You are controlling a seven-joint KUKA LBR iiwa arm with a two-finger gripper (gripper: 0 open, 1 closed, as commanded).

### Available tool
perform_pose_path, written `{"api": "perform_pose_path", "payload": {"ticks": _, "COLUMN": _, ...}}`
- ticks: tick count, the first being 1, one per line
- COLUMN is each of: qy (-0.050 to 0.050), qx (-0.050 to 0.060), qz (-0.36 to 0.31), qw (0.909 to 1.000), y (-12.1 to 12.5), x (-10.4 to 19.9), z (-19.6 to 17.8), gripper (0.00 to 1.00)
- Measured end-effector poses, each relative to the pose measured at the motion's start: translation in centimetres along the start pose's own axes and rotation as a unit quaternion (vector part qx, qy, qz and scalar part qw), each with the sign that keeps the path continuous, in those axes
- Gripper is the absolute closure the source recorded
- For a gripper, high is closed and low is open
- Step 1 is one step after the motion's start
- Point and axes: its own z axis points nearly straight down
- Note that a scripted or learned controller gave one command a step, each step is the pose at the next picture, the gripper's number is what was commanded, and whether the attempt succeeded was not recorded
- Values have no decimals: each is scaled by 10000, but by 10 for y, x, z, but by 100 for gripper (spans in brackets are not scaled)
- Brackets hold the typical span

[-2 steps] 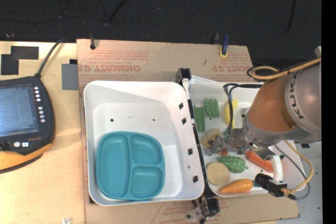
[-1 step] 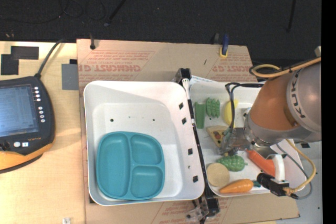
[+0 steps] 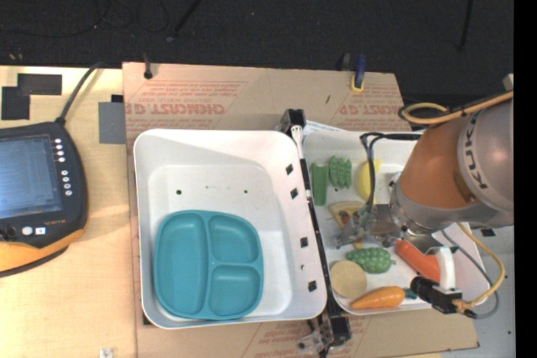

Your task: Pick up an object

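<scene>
The grey arm with its glossy orange band (image 3: 436,168) reaches in from the right over the right-hand shallow white plastic bin (image 3: 315,243). Its gripper (image 3: 369,224) sits low among the toys there, dark and metallic; whether it is open or closed cannot be told, and nothing can be seen held in it.

The right bin is crowded with small plastic food pieces: a smooth green pepper-like stick (image 3: 319,183), a bumpy green pod (image 3: 340,172), a yellow rounded piece (image 3: 366,179), a knobbly green cluster (image 3: 372,259) just beside the gripper, a pale beige round disc (image 3: 348,277) and a glossy orange carrot shape (image 3: 378,297) lying along the near wall. A red-orange piece (image 3: 418,259) lies under the arm — little bare floor is left between them.

The left white bin (image 3: 210,151) holds one smooth teal divided tray with three compartments (image 3: 209,264) in its near half; the far half is open floor.

Both bins rest on a brown printed cardboard sheet (image 3: 252,92) on the bench. A black handheld control pendant with a screen (image 3: 33,184) lies at the left, against a dark backdrop.
</scene>
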Motion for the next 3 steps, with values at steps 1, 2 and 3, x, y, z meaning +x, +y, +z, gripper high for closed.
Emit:
{"api": "perform_pose_path", "payload": {"ticks": 1, "qy": -7, "qx": -27, "qz": -43, "qw": 10000, "y": 50, "x": 9, "z": 10, "gripper": 0}}
{"api": "perform_pose_path", "payload": {"ticks": 2, "qy": -2, "qx": 3, "qz": -21, "qw": 10000, "y": 47, "x": 8, "z": -1, "gripper": 100}}
{"api": "perform_pose_path", "payload": {"ticks": 3, "qy": 8, "qx": -58, "qz": -69, "qw": 10000, "y": 49, "x": 79, "z": -97, "gripper": 100}}
